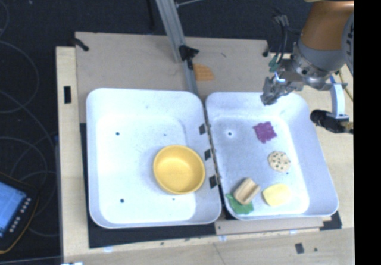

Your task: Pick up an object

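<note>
My gripper (271, 96) hangs over the far right corner of the right bin (309, 139), above and slightly right of a purple piece (264, 131). Nothing shows between its fingers. Nearer the front lie a speckled cookie (278, 161), a yellow block (277, 195), and a tan bread-like piece (245, 189) resting on a green scrap (240, 206). A yellow bowl (178, 169) sits in the left bin (113, 139), toward its front right.
A grey metal pole (169, 19) slants down from the back to the gap between the bins. A small orange tag (203, 72) lies on the bench behind them. A tablet (12, 210) lies off the bench at the lower left.
</note>
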`<action>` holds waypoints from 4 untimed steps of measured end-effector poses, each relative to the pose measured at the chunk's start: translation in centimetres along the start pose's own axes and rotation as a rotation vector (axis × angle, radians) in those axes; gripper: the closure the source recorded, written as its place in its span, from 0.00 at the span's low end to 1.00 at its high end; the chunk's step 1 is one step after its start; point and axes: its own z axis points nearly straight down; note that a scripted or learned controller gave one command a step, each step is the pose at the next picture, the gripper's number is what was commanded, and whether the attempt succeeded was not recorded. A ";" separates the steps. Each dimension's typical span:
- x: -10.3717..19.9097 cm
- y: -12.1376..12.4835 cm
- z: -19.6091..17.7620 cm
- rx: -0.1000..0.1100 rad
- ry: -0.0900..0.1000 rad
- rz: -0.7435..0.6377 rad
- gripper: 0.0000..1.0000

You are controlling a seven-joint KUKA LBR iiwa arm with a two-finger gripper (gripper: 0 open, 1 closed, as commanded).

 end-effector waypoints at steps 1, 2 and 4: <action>5.7 -2.2 -0.1 -0.001 0.002 -0.002 1.00; 10.2 -4.8 1.4 0.000 0.001 0.000 1.00; 19.8 -9.8 2.3 0.001 0.001 -0.001 1.00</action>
